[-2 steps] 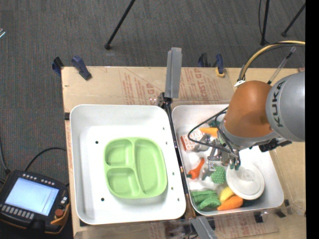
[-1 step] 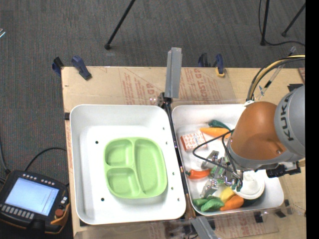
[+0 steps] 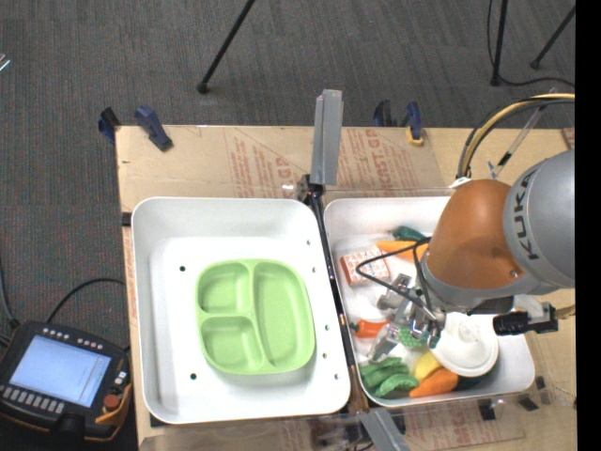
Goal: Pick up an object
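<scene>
My gripper (image 3: 399,332) hangs low over the middle of the right bin (image 3: 376,216), reaching in from the right under the orange wrist band. Around it lie small toy foods: an orange carrot-like piece (image 3: 368,327) just to its left, green pea pods (image 3: 388,376) below it, a yellow piece (image 3: 427,361) and an orange piece (image 3: 434,381) to its lower right, and a white round lid (image 3: 467,346) to its right. A red-and-white packet (image 3: 359,265) lies above it. I see nothing clearly held between the fingers.
The left bin (image 3: 160,252) holds a green divided plate (image 3: 254,316). A grey upright post (image 3: 327,139) stands behind the wall between the bins. A teach pendant (image 3: 61,372) lies on the floor at the lower left.
</scene>
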`<state>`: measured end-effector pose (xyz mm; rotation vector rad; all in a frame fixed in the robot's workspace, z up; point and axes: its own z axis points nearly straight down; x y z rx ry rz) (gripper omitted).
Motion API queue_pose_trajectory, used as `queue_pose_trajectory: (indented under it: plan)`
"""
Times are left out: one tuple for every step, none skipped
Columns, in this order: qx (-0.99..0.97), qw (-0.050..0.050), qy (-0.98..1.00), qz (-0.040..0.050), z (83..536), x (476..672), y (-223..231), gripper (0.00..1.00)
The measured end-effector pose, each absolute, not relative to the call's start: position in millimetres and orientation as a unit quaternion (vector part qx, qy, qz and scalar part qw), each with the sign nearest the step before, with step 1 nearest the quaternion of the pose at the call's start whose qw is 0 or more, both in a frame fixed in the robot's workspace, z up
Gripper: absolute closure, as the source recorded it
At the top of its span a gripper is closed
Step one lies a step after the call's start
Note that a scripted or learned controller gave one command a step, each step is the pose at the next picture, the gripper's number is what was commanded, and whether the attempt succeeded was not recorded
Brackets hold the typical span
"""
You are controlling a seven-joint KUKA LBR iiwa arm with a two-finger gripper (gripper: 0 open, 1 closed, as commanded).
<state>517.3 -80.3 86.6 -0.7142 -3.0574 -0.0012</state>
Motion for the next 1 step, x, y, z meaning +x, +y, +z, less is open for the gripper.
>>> queue_pose_trajectory:
  plan:
    - [-0.279, 0.001, -0.960, -0.0001, 86.6, 475.7, -78.8, 0.00]
